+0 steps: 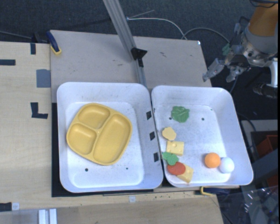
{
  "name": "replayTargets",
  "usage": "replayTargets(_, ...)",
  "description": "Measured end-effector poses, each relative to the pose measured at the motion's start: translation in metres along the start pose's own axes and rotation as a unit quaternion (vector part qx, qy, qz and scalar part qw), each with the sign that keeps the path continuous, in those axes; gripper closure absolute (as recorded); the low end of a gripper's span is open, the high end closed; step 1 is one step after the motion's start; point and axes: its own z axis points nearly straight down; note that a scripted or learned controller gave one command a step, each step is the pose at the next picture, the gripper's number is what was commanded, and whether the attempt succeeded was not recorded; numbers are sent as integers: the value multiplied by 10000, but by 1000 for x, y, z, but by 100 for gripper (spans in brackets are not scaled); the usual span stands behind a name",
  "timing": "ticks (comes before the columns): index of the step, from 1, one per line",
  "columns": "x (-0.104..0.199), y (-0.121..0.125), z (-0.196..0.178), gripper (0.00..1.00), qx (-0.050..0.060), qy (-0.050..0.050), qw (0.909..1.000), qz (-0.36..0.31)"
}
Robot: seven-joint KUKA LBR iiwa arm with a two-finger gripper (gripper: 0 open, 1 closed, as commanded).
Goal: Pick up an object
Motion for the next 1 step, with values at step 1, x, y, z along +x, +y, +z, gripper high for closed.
replayTargets(1,24,-60,72,0,50,23,10000,12)
